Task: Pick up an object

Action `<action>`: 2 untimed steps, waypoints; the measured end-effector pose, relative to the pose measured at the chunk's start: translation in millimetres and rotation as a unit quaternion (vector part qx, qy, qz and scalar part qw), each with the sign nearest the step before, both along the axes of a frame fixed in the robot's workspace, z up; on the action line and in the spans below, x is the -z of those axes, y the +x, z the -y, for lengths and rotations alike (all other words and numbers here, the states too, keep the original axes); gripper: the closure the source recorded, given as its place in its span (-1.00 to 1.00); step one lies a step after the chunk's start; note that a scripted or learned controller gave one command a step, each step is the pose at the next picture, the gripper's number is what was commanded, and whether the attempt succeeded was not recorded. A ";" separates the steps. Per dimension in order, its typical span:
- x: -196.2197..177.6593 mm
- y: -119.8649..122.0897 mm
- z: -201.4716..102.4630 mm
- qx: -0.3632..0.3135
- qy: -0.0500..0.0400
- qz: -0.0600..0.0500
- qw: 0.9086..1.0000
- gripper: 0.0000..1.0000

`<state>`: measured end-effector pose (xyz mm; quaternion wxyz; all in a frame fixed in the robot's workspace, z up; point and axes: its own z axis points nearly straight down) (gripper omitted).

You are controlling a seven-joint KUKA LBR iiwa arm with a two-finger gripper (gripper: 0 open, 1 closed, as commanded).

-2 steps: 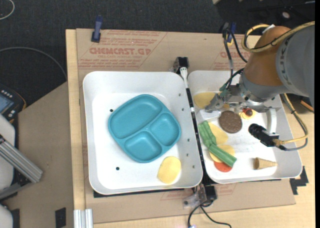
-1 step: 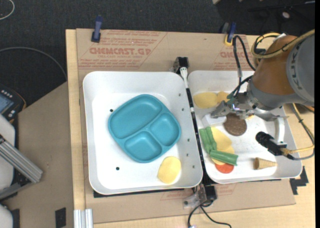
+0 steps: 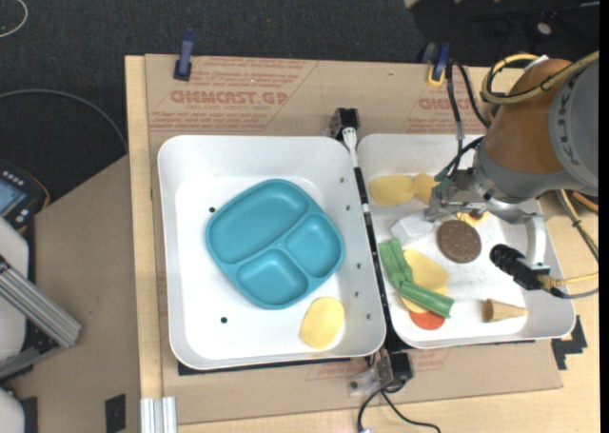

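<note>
My gripper hangs over the back half of the right bin, under the grey arm with its orange band. Just in front of it lies a brown round disc. To its left sits a yellow piece, partly tucked under the gripper. A small white piece lies between them. Toward the front of this bin are a green strip, a yellow slice, a second green piece, a red piece and a tan cone.
The left bin holds a blue divided plate and a yellow lemon-like thing at its front right. Black clips sit on the wall between the bins, and blue clamps hold the board at the back.
</note>
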<state>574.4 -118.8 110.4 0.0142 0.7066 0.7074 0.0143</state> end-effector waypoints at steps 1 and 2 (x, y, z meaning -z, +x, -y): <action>-78.1 -93.7 -66.4 -0.002 0.002 -0.022 1.000 1.00; -154.5 -93.6 -156.8 -0.006 0.002 -0.016 1.000 1.00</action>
